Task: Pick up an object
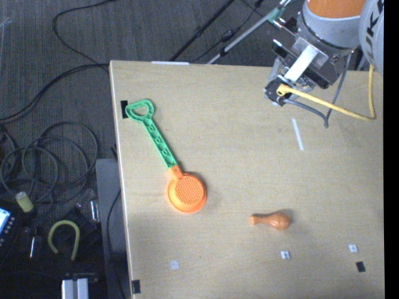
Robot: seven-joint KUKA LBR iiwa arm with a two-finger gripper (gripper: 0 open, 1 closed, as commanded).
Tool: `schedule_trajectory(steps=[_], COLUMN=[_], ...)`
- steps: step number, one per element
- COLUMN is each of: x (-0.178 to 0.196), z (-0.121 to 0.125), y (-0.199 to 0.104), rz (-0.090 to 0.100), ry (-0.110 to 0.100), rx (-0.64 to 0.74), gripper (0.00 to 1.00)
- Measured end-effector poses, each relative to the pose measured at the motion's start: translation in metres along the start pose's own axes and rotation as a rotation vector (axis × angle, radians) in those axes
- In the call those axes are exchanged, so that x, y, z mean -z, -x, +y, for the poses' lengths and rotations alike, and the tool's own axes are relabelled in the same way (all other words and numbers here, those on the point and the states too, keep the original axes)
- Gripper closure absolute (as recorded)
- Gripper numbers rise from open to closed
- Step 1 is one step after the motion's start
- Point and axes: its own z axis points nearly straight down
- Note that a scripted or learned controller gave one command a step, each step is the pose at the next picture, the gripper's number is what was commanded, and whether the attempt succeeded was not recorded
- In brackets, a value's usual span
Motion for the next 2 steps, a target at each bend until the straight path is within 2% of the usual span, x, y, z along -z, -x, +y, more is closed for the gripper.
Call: schedule_trajectory(steps=[1,2], x=[0.000,-0.214], z=[-0.053,-0.030], y=[0.068,0.094], rz=[0.001,0.002], ry=[-0.001,-0.005], rx=[0.079,0.392], gripper=[1.00,1.00])
